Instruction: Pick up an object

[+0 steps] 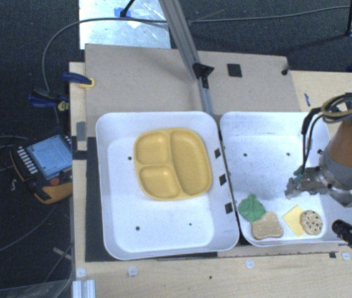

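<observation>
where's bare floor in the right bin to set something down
Bare floor in the right white bin runs from its far wall down to the gripper and to the green leafy piece. The near edge is crowded: leafy piece, tan bread slice, yellow cheese square and round speckled cookie sit side by side.

Yellow tray [172, 163] in left bin [117, 228] — gripper [301, 188] above right bin's [256, 135] food pieces.
</observation>
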`<action>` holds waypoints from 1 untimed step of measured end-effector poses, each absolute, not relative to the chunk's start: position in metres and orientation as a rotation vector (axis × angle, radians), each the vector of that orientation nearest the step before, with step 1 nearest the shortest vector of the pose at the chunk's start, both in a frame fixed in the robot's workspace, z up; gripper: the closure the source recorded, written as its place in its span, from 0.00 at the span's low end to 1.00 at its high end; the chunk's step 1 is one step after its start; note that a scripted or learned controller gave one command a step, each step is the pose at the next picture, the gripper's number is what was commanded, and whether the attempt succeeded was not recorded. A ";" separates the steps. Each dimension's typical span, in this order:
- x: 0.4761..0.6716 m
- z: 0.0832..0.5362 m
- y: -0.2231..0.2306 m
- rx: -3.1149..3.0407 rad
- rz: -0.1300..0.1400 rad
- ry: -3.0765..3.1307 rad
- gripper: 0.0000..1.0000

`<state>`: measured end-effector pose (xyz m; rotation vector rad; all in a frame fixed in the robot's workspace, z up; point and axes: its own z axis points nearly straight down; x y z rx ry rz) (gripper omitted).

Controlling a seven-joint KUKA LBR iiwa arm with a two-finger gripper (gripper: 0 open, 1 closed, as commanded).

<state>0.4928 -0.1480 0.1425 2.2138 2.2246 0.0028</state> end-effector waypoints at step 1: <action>0.498 0.206 -0.150 2.210 0.007 2.222 1.00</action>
